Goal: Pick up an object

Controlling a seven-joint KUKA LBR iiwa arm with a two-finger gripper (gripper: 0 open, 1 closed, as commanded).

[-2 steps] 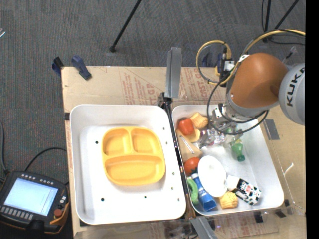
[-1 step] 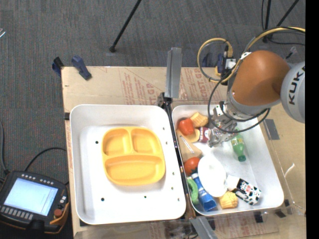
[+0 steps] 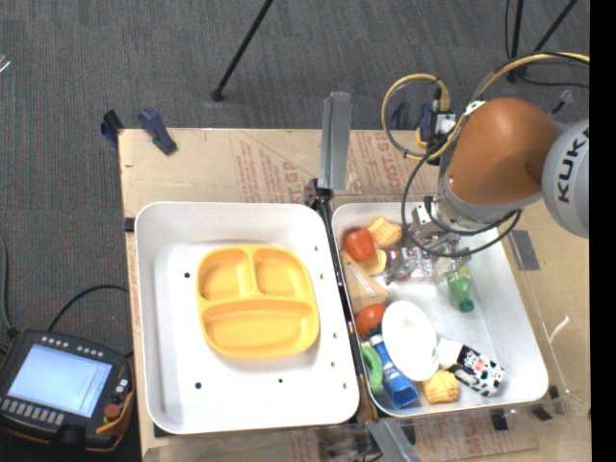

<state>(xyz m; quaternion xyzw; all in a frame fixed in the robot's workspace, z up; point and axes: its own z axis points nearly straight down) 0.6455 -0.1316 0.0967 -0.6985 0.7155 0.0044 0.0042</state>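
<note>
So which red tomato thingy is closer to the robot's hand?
The upper red one, beside the yellow corn at the right bin's far left corner. The other red one lies lower, tucked against the white plate, farther from the hand.

My bench is brown cardboard-faced board with red print. The left bin on it holds a yellow divided tray, lying flat near the bin's middle. A grey post stands upright behind the gap between the bins. Two blue clamps grip the bench's far left corner. On the grey carpet at lower left sits my teach pendant, screen lit, with a black cable curling off it. A dark tripod leg slants down behind the bench.
</note>
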